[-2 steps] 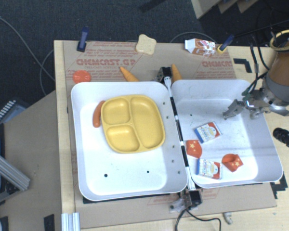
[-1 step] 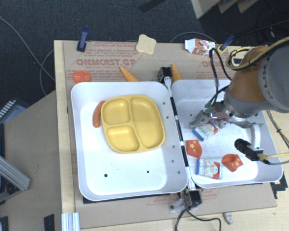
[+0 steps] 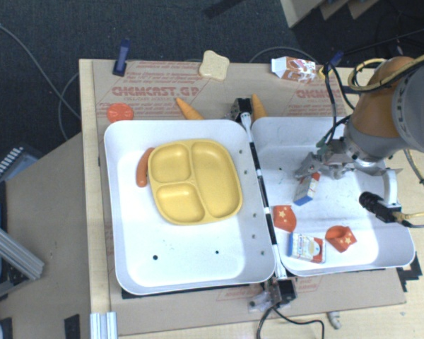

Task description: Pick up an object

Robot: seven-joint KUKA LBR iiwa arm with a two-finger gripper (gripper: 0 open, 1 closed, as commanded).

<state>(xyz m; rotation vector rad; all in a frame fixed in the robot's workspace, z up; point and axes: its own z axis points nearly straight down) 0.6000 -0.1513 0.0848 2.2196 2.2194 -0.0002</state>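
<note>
In the right bin (image 3: pixel 381 256), my gripper (image 3: pixel 323 169) hangs low near the middle, open, its grey fingers (image 3: pixel 308 166) spread apart with nothing between them. Just below its left finger lies a small red, white and blue box (image 3: pixel 307 188), tilted; I cannot tell whether they touch. Nearer the front lie a red piece (image 3: pixel 285 218), a small red and white carton (image 3: pixel 306 248) and another red piece (image 3: pixel 340 237).
The left bin (image 3: pixel 127 246) holds a yellow divided plate (image 3: pixel 195 181) with a sausage (image 3: pixel 142 167) beside it. Behind the bins lie a bread slice (image 3: pixel 214 65), a carrot (image 3: pixel 189 109), a red disc (image 3: pixel 119 111) and a small carton (image 3: pixel 295 68). Cables run at the right.
</note>
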